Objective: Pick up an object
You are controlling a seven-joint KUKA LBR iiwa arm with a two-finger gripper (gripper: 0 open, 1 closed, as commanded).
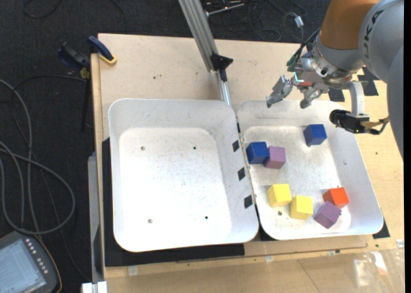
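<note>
The metal gripper (pixel 293 94) is held with its fingers spread and nothing between them, above the far rim of the right bin (pixel 359 176). Just below it a matte blue cube (pixel 314 134) is seen on the speckled white floor; further cubes lie lower.

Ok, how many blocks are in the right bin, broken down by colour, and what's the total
Blue blocks: 2
Purple blocks: 2
Yellow blocks: 2
Orange blocks: 1
Total: 7, all in the right bin
</note>
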